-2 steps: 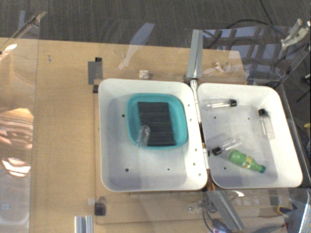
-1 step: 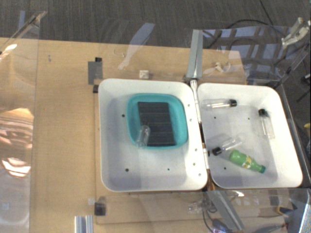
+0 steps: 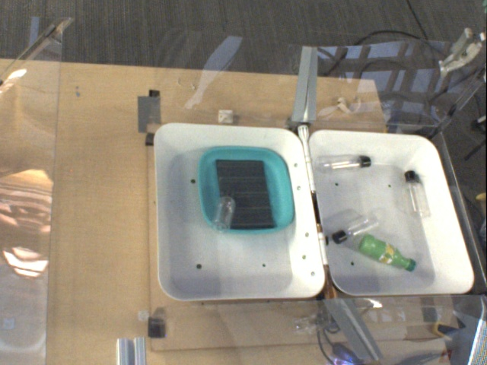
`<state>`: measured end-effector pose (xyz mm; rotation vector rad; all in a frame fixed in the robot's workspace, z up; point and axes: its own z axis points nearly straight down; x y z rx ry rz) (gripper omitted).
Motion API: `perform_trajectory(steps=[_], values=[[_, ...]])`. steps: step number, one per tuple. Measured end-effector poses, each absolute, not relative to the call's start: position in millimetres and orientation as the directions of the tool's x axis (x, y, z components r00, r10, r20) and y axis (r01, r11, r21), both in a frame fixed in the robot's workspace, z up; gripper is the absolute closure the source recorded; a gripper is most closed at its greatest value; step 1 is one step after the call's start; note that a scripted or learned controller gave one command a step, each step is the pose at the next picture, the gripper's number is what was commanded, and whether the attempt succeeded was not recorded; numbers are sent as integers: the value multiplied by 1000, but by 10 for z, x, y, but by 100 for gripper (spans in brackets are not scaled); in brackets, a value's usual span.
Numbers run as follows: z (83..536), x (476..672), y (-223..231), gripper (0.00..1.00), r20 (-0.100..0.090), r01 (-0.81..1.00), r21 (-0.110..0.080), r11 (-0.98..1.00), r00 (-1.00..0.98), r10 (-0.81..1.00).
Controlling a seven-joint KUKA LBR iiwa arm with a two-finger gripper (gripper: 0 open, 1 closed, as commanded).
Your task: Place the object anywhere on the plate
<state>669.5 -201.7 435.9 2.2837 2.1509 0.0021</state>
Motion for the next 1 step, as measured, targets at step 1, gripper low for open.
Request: perform_trajectory(steps=[1], values=[[4353,6692,-2003,0,-2,997,3,-79,79,997]])
